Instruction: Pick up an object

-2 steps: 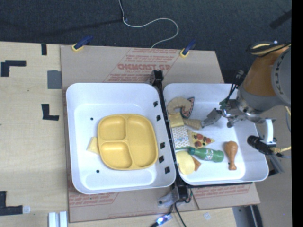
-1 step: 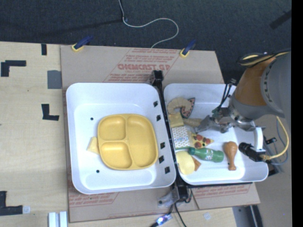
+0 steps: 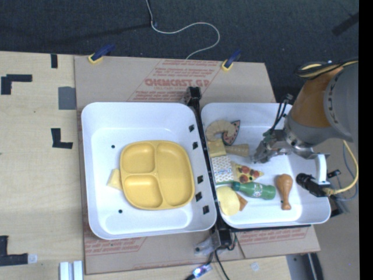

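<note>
Gripper (image 3: pixel 263 151): you'll find it low in the right bin (image 3: pixel 303 214), grip state unreadable.
Progress: nothing lifted yet.
Nearest: pizza slice (image 3: pixel 247 172), at its 7 o'clock.

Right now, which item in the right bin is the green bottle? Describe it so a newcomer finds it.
Start at the right white bin. Near its front wall lies a small green plastic bottle, on its side. It is the bin's one green thing, between a yellow wedge and a brown drumstick.

Lighting: even, moderately bright, overhead. Glare: mild on both white bins (image 3: pixel 93 121), left of the gripper (image 3: pixel 262 152). Shadows: soft, short. Focus: slightly soft throughout; small items looked smeared; dark floor (image 3: pixel 70 10) grainy.
</note>
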Controlling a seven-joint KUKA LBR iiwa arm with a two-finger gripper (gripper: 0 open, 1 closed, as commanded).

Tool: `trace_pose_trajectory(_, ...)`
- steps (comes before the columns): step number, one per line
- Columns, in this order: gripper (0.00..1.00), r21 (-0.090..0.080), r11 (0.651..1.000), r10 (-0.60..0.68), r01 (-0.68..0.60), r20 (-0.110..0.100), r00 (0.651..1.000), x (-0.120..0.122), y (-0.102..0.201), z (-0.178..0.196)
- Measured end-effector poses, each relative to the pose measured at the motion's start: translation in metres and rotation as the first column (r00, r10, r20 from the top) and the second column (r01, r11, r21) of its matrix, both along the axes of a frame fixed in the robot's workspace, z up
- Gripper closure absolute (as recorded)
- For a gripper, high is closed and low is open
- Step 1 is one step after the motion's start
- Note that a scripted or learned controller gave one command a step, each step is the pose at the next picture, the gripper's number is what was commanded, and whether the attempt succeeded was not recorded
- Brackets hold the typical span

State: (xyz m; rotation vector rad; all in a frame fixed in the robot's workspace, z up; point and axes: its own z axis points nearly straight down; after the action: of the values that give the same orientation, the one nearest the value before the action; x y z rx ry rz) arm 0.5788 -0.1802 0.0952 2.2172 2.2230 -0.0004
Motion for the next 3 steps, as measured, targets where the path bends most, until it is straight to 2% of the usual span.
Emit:
trace_pose_trajectory(1,1.00,0.000,1.000,-0.002,0.002,0.002,1.000,-0.006,-0.007,0.053)
trace_pose_trajectory(2,1.00,0.000,1.000,0.000,0.000,0.004,1.000,0.005,-0.006,0.110)
trace_pose_trajectory(3,1.00,0.002,1.000,0.000,0.000,0.000,1.000,0.006,-0.005,0.130)
